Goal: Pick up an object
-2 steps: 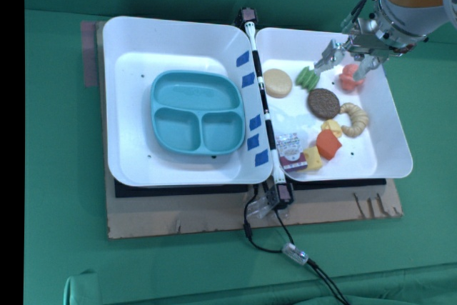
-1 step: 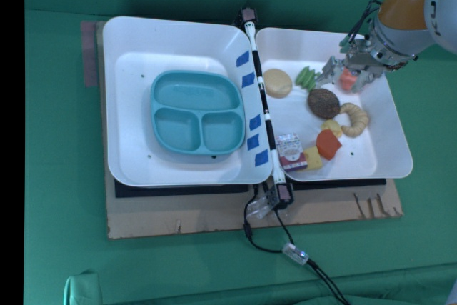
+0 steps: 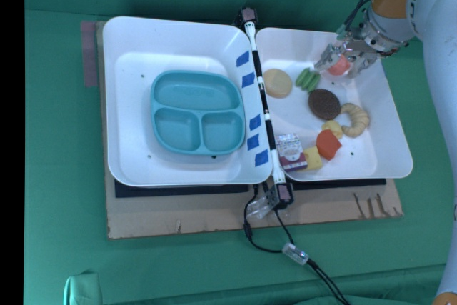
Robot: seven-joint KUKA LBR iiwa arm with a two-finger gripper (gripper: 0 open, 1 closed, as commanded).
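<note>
The claw (image 3: 344,62) is seen in the upper right of the frame, low over the far part of the right bin (image 3: 385,153), with a small red-orange object (image 3: 340,66) lodged between its fingers — it is judged closed on that piece, though whether the piece is lifted clear of the bin floor cannot be told. The piece sits directly under the claw rather than off to a side, so the coming move is judged to turn on a straight rise, not a sideways reach; no long axis can be made out on so small a shape.

Just left of the claw lies a green pod (image 3: 308,78), then a tan round biscuit (image 3: 278,83). Toward the frame's centre right are found a dark brown cookie (image 3: 324,104), a croissant (image 3: 355,119), a red block (image 3: 328,144), a yellow piece (image 3: 312,157) and a small carton (image 3: 290,151) near the divider.

The left bin (image 3: 128,39) holds a teal divided plate (image 3: 196,112) — three compartments, nothing seen in them
</note>
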